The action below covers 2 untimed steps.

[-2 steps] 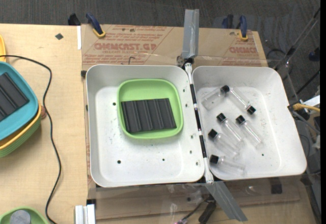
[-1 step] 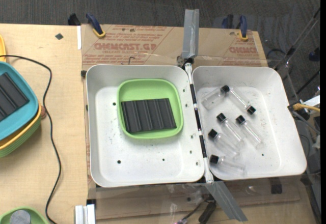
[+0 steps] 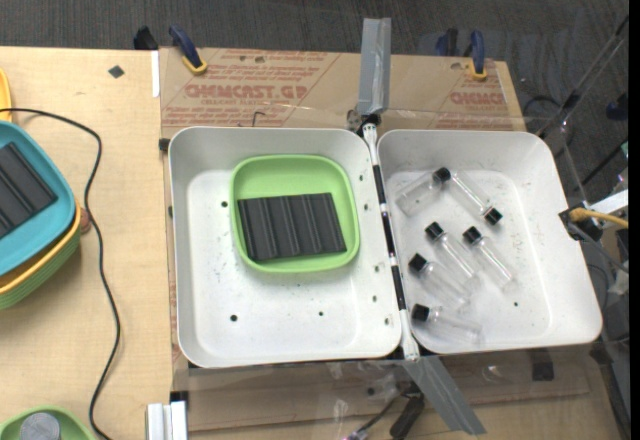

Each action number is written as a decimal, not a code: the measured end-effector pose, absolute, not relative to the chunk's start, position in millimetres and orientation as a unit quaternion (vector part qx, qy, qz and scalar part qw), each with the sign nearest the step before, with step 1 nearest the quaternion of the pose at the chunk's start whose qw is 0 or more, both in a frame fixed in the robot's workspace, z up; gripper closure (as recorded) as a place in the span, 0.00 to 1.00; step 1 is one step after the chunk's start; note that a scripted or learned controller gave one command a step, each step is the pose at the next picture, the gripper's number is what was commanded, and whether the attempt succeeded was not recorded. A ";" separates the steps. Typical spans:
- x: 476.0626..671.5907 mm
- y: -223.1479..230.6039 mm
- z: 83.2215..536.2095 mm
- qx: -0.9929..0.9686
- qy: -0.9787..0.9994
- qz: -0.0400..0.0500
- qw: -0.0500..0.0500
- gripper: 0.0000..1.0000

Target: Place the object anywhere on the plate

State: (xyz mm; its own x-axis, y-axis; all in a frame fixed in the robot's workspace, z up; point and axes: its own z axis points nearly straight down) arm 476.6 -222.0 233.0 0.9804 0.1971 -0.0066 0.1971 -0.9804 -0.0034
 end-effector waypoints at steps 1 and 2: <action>476.8 -222.7 238.7 -0.995 -0.100 0.003 0.001 0.00; 477.7 -222.2 266.8 -0.995 -0.101 0.002 0.000 0.00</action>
